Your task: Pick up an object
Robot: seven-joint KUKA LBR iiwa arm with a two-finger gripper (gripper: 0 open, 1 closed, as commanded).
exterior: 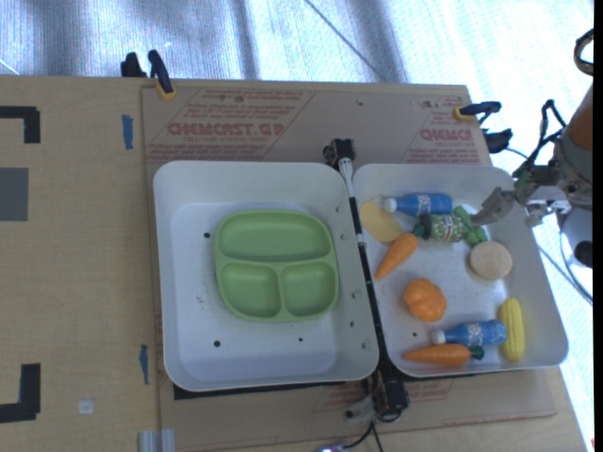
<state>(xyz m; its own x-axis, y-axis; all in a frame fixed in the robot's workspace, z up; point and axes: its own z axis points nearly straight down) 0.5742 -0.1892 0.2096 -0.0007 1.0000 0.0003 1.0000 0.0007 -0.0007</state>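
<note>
Green bottle (450,226) lying far in right bin (551,332) | we're seeing gripper (512,205) hovering just right, likely lining up | jaws spread, holding nothing

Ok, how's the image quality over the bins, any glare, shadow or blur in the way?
Camera view: even light, no strong glare on the right bin; soft shadow inside the left bin around the green tray; the gripper at the right edge looks slightly blurred.

Toy foods (425,298), bottles (419,203) scattered in right bin (546,290).
</note>
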